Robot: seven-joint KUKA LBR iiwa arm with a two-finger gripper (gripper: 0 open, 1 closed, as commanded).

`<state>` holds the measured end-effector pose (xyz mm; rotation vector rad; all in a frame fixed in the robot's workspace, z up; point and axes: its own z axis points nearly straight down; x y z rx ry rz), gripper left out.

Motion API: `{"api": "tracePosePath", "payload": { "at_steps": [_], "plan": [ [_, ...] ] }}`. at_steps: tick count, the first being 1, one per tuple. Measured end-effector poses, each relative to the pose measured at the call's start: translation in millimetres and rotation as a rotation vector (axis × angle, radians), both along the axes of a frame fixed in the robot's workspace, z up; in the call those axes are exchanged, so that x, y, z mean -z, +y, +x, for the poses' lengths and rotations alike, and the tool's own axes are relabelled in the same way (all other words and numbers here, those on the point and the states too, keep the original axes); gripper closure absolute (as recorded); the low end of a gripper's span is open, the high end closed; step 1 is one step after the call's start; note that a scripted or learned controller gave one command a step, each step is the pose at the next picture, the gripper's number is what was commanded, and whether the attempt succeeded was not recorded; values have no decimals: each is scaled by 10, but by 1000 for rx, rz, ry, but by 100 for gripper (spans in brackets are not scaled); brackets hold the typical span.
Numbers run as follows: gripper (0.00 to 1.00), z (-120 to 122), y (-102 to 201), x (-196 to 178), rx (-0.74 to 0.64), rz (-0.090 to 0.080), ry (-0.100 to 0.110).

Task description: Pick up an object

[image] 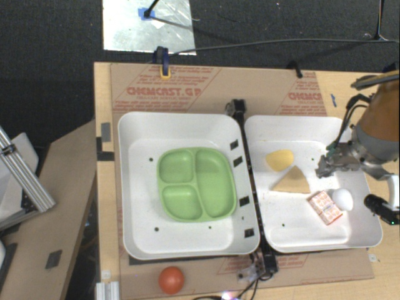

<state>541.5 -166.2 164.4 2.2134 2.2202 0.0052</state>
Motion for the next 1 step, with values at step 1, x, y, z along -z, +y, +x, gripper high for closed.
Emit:
{"api": "tracePosePath", "payload": {
  "at_steps": [1],
  "plan": [
    [100, -34, -74, -605, 0, 0, -1]
  ]
}}
